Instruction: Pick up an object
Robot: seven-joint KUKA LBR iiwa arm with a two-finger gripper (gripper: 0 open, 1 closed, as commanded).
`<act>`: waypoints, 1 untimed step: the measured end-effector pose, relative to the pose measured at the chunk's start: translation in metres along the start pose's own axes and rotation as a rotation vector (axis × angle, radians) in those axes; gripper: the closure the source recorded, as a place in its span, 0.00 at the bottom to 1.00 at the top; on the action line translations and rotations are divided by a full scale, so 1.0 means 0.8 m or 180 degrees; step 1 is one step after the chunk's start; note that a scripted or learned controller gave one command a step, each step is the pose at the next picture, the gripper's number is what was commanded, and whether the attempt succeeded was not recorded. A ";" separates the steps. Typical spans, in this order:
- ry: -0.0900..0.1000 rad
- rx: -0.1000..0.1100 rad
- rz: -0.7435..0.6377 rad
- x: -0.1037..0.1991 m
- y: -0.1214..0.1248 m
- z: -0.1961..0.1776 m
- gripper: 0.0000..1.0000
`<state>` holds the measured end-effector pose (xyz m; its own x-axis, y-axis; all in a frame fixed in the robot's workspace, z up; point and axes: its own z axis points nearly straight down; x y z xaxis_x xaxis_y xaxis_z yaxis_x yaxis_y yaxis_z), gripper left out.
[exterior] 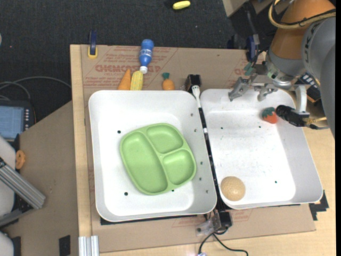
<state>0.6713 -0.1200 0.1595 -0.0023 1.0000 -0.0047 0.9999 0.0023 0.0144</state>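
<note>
- The gripper (248, 94) is seen over the far rim of the right bin (250, 148), near that bin's far left corner.
- Its two fingers (236, 93) are spread apart and nothing is gripped between them.
- The grey arm with its orange band (298, 15) is carried in from beyond the far right corner of the right bin.
- A small red toy with a green top (270, 116) is found inside the right bin, near its far right corner. It lies close to the gripper but clear of the fingers.
- A tan round object (233, 188) is located inside the right bin, at its near left corner, well apart from the gripper.
- The left bin (106, 121) is set just beside the right bin, the two rims touching along the right bin's left side.
- A green divided plate (157, 158) with three compartments is laid in the left bin, left of the right bin's near half.
- On the cardboard sheet (213, 55), beyond and to the left of the right bin's far left corner, the following are lined up, nearest first: a small black object (192, 81), a small toy carrot (168, 82), a toy corn cob (137, 80) and a larger toy carrot (124, 80).
- A blue and white bottle (145, 55) is laid further out, beyond the corn cob.
</note>
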 end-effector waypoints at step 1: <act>0.0015 0.0057 0.0024 -0.104 -0.010 0.098 0.00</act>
<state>0.6648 -0.2040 0.0813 0.0054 1.0000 0.0001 1.0000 -0.0054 -0.0035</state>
